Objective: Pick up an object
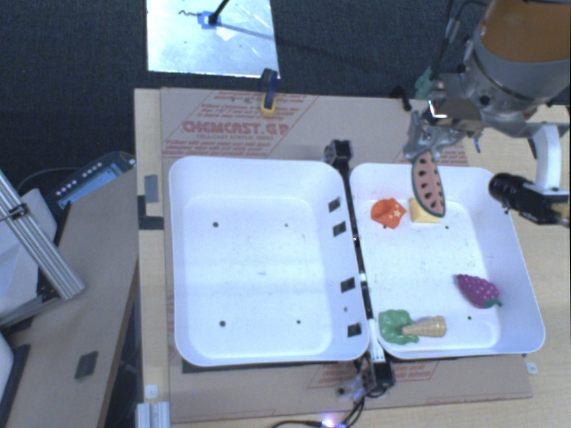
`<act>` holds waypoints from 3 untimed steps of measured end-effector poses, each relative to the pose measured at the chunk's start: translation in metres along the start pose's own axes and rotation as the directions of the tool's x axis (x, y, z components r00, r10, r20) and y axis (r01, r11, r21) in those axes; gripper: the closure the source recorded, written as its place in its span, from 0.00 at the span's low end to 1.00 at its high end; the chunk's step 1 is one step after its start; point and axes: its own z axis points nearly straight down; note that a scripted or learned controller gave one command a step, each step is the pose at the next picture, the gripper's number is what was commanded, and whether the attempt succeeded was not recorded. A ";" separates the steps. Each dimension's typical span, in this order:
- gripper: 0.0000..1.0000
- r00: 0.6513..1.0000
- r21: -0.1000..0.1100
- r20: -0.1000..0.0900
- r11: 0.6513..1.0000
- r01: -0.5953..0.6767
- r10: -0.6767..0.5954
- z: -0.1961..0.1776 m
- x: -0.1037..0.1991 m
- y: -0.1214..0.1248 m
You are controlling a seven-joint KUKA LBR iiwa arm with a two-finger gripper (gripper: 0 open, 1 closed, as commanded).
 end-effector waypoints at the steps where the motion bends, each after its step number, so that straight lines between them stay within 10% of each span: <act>1: 1.00 1.000 0.035 0.003 0.999 -0.007 0.007 0.131 0.018 -0.064; 2: 1.00 1.000 0.024 0.000 1.000 0.006 -0.006 0.173 0.136 -0.062; 3: 1.00 1.000 0.012 -0.003 1.000 0.002 -0.002 0.086 0.191 -0.058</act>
